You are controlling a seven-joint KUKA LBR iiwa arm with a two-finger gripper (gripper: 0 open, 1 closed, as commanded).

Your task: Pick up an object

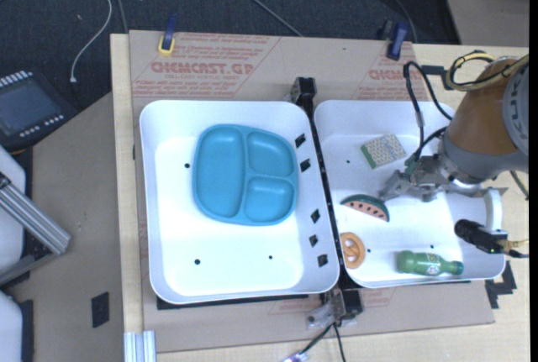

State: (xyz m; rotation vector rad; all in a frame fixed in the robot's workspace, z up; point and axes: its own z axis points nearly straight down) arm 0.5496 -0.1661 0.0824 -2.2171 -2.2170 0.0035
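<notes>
Over the right bin (pixel 420 121), the robot's hand (pixel 409 182) hovers low, fingers spread apart w/ nothing between them, approx. between a watermelon-slice toy (pixel 367 207) and a speckled green-grey sponge (pixel 383 150). Approach step, by the look of it; next move calls for descending onto the slice (red flesh, green rind, lying flat).

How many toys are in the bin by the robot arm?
4: a green bottle at the near edge, a pretzel near the divider, a watermelon slice mid-bin, a speckled sponge farther back. The arm may hide more.
</notes>
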